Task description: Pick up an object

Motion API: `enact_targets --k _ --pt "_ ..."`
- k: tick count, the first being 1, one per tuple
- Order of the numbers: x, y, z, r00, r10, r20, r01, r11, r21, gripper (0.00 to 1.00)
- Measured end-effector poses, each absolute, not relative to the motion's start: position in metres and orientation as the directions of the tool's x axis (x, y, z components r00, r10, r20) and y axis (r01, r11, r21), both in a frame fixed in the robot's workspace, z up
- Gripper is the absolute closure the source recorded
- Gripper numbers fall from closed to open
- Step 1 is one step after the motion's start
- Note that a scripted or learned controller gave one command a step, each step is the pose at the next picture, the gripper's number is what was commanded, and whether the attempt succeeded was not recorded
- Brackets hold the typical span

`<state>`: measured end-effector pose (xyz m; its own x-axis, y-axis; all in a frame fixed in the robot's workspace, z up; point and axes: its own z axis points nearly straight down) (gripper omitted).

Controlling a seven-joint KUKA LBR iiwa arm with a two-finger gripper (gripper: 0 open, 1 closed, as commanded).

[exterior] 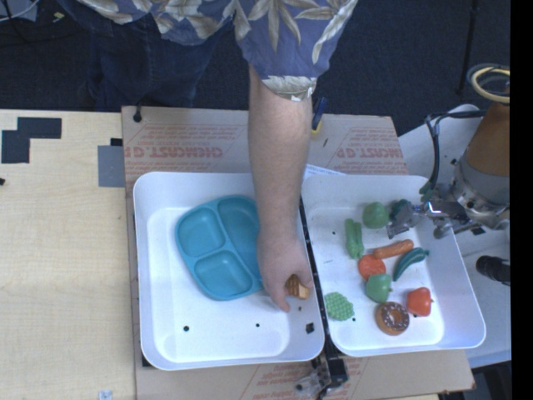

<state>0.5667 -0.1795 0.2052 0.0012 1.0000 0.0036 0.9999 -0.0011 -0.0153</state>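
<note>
claw [414, 216]: at the upper right of the right bin [466, 323], low over the toys; whether it is open or closed cannot be told, and nothing shows held in it
nearest thing: orange carrot [391, 249], just below and left of the claw
carrot's long axis: running left-low to right-high, its high end toward the claw
beside it: teal pepper [410, 262] and green ball [375, 215]
person's hand [281, 283]: in the left bin [150, 307], holding a brown piece [297, 287] by the blue tray [218, 247], well apart from the claw
judgement: the carrot seems the likeliest pick, by a short reach down-left
</note>
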Motion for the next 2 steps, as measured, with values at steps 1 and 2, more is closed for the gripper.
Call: enact_targets --k 1,2 --pt "0.569 -0.180 0.212 -0.001 1.000 0.001 1.000 0.001 -0.003 0.00" --pt "0.569 -0.186 0.165 -0.001 1.000 0.002 1.000 0.001 -0.007 0.00"
